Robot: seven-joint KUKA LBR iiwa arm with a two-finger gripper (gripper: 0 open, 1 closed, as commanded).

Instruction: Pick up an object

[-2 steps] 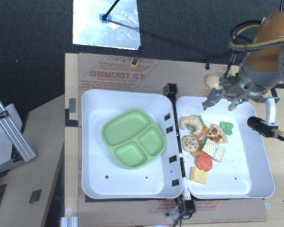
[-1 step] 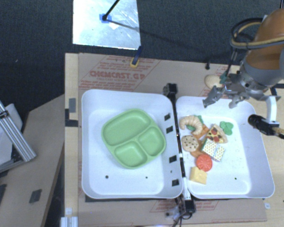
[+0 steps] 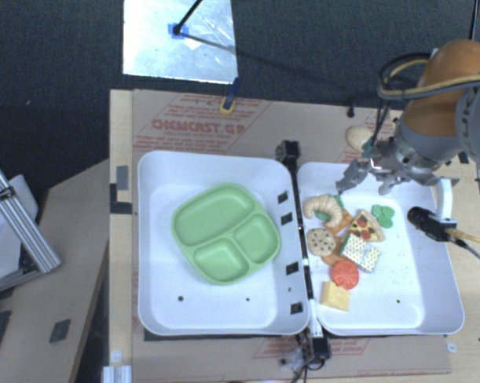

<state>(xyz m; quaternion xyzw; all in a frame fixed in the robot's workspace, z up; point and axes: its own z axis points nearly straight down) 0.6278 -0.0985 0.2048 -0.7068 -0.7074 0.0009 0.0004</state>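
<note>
The right bin (image 3: 437,300) holds several toy foods in a cluster at its left half. Among them are a croissant (image 3: 324,205), a chocolate-chip cookie (image 3: 320,241), a pizza slice (image 3: 365,226), a green piece (image 3: 385,214), a checkered cracker (image 3: 360,253), a red tomato slice (image 3: 345,274) and a yellow cheese wedge (image 3: 336,296). My gripper (image 3: 372,181) hangs over the far end of this bin, just beyond the croissant and the pizza slice. Its fingers are spread open and hold nothing.
In the left bin (image 3: 158,184) lies a green divided plate (image 3: 223,233). A pale round object (image 3: 357,137) rests on the bench behind the right bin. A shiny foil sheet (image 3: 182,35) lies at the far back.
</note>
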